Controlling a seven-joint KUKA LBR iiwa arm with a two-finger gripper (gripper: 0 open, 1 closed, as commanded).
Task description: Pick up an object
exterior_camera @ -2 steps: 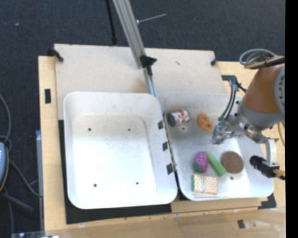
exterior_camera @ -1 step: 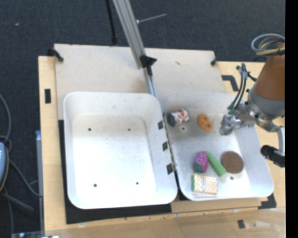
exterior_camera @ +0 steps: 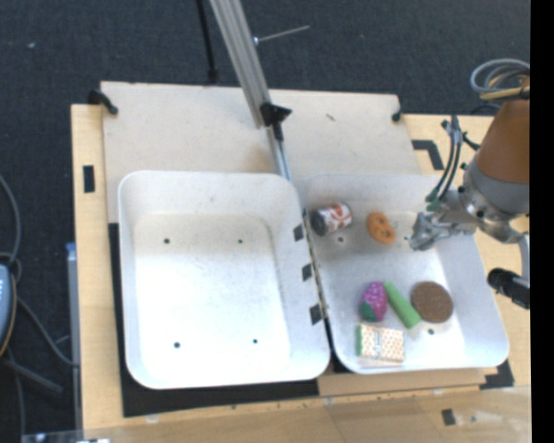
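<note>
- Gripper [exterior_camera: 423, 235] sits low over the right bin [exterior_camera: 462, 358], near its far right side; fingers too small and blurred to tell whether they're spread or pressed together, nothing seen between them.
- Orange lump [exterior_camera: 381, 228] just to its left, apart from it.
- Small can [exterior_camera: 332, 218] further left, lying on its side.
- Nearer the camera from the gripper: brown disc [exterior_camera: 432, 302], green stick [exterior_camera: 403, 306], purple toy [exterior_camera: 375, 300], patterned packet [exterior_camera: 380, 343].
- Left bin [exterior_camera: 129, 247] well away to its left.
</note>
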